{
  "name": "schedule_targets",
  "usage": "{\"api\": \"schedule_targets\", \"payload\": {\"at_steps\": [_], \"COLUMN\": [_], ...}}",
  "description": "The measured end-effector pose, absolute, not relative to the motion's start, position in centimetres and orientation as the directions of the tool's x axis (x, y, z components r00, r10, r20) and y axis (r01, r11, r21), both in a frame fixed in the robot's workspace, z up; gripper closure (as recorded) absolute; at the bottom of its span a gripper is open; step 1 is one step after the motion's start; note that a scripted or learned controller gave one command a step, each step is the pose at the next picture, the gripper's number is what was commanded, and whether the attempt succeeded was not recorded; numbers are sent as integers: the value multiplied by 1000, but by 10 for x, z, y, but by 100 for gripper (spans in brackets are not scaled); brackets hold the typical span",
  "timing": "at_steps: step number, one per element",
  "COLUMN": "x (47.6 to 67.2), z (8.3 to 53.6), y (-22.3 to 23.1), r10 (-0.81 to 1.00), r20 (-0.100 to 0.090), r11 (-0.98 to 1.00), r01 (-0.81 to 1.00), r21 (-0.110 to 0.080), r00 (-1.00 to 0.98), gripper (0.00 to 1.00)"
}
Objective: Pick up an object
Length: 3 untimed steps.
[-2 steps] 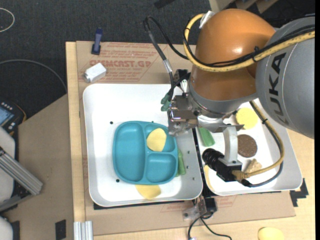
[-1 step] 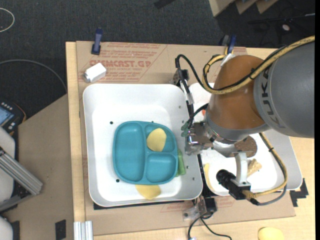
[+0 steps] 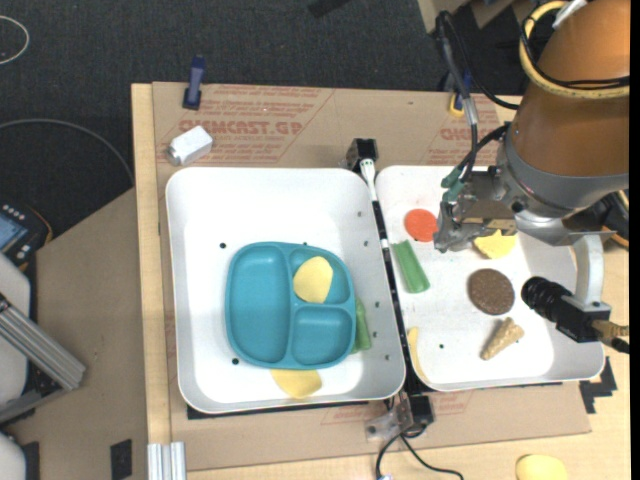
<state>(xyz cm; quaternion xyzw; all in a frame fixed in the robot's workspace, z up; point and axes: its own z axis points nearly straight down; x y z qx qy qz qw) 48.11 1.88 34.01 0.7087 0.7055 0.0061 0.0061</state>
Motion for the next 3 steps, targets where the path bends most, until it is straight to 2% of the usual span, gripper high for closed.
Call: {"api": "schedule_targets", "payload": {"at_steps": [1, 2, 3], "x": [479, 479, 478], "z": [308, 301, 237], "y": [51, 56, 5], "r10": [1000, 1000, 1000], "r20": [1, 0, -1], "r11": [2, 0, -7], "r01": [1000, 1000, 1000], "r21": [-5, -5, -9], "r00": [-2, 0, 7], "gripper": [100, 100, 100]}}
